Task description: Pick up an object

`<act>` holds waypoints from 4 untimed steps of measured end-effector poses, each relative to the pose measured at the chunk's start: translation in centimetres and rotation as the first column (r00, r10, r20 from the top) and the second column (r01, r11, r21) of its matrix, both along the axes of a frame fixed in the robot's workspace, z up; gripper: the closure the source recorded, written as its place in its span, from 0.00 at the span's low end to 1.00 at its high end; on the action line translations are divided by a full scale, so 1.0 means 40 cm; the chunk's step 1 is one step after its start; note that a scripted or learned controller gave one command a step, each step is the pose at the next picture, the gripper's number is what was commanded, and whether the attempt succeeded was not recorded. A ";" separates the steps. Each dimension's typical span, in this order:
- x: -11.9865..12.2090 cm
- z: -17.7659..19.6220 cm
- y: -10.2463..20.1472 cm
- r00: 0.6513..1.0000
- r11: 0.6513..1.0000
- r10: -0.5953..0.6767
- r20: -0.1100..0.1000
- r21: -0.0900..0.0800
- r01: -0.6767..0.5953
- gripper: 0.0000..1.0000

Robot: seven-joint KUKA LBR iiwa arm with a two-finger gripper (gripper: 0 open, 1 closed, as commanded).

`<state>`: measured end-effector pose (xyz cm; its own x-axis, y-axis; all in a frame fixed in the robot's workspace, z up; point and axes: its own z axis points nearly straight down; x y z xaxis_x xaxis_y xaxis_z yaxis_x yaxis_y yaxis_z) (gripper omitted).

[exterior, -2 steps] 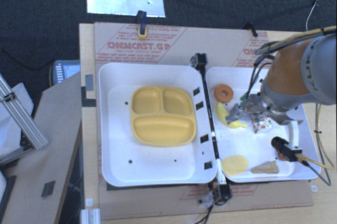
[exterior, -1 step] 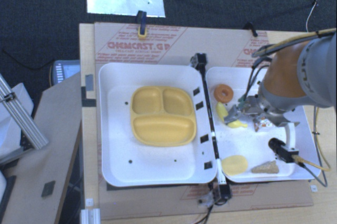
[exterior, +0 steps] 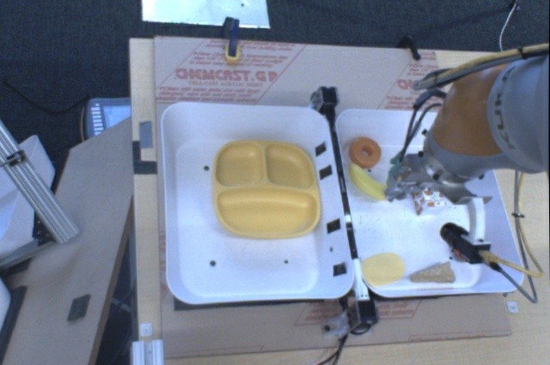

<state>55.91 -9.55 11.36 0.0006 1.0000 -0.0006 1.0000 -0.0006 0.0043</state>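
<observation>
Low in the right bin [exterior: 507, 256], a pale yellow disc [exterior: 383, 268] and tan piece [exterior: 433, 273] lie below the gripper [exterior: 411, 190], whose opening cannot be told. Just left of it lies the banana [exterior: 366, 182], below an orange ring [exterior: 365, 152]. "CHEMCAST GP" is printed on the board [exterior: 228, 74] behind the bin.

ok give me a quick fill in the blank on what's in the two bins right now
1. The yellow divided tray lies in the ____ bin.
2. The orange ring lies in the ____ bin.
3. The yellow divided tray has ____ compartments.
4. The gripper is over the right bin, beside the ____ banana.

Missing words: left; right; three; yellow
</observation>
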 end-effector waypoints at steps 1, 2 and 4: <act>0.016 0.158 0.006 1.000 1.000 0.005 0.004 -0.001 -0.005 1.00; 0.008 0.271 -0.002 1.000 1.000 0.004 0.002 0.000 -0.004 1.00; 0.013 0.355 0.138 1.000 1.000 0.011 -0.002 0.003 -0.011 1.00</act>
